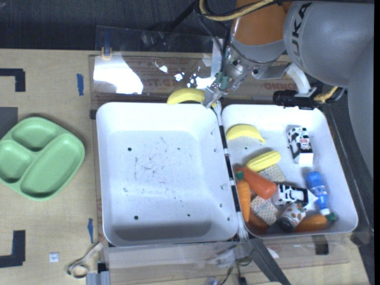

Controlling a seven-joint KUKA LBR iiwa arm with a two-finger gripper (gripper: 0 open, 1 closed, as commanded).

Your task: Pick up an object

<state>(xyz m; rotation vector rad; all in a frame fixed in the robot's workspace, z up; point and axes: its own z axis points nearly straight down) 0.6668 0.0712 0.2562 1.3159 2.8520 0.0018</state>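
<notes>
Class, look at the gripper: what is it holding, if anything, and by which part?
The gripper appears to pinch the yellow banana by its right end, above the left bin's back rim.

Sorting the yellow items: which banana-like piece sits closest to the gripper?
The yellow banana beyond the left bin's far rim, beside the gripper; the others lie in the right bin.

You have a pale wooden bench [47, 88] in front of you. Two shallow white bins sit on it side by side, touching along their inner rims: the left bin [107, 159] and the right bin [338, 177]. A green divided tray [38, 157] lies on the bench well left of the left bin. Black tape marks [15, 79] and short blue tape strips [79, 84] are stuck to the bench top near the tray.
</notes>
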